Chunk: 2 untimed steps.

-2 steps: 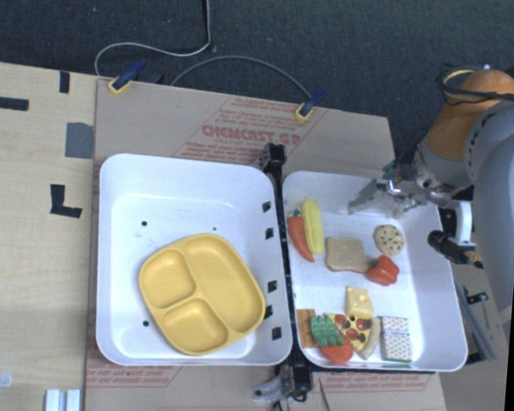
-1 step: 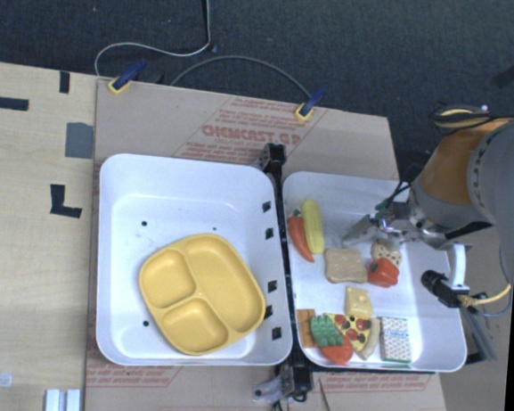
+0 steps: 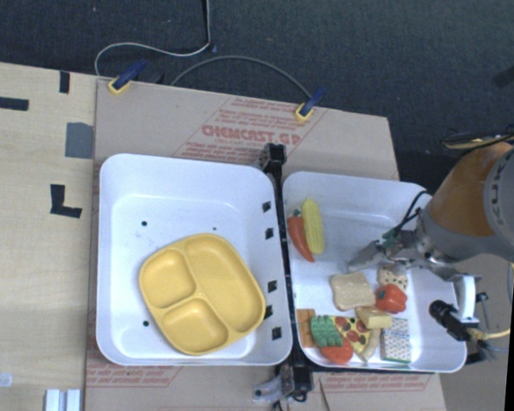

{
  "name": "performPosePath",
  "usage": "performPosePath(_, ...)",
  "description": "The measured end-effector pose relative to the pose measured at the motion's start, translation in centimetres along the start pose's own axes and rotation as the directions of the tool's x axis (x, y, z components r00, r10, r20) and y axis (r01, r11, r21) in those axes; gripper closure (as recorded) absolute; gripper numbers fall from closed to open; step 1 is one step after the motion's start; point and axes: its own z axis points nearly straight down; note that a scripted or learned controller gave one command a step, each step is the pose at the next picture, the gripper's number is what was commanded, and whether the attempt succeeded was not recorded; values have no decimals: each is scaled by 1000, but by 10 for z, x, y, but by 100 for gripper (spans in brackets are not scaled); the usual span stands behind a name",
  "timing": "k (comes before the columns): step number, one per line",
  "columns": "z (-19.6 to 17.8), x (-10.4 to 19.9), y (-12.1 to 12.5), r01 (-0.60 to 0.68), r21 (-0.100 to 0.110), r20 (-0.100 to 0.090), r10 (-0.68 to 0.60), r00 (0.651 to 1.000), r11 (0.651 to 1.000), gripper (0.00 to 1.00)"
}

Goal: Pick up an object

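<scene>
Bench w/ wood-look top at frame left and dark carpet across the top; a cardboard sheet [image 3: 245, 132] lies under two white bins. The likely targets are toy foods piled in the right bin [image 3: 347, 195], lower right of frame: bread slice [image 3: 351, 290], tomato [image 3: 392, 298], corn [image 3: 312, 226] beside a red-orange piece [image 3: 298, 235] near the divider, a green item [image 3: 325, 330] and a pizza-like piece [image 3: 360, 336] along the bottom rim. The gripper [image 3: 387, 252] sits low at mid-right, just above the bread and near the tomato; nothing visible between its parts, and I can't tell if it's open or closed. Judgement: pick not done yet, approx at the reach/descend stage; grasp and lift are left. Left bin [image 3: 134, 180] holds a yellow tray [image 3: 200, 292] w/ three compartments. Writing: red print on the cardboard, reads approx "CHEMCAST GP", upside down at top centre; other lines too small to read.
</scene>
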Motion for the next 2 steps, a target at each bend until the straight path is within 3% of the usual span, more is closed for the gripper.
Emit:
performPosePath(1,-140,-31,45,1,0,1,-1,1000,1000,0)
performPosePath(2,-53,-28,-51,-5,33,-12,5,1000,999,0)
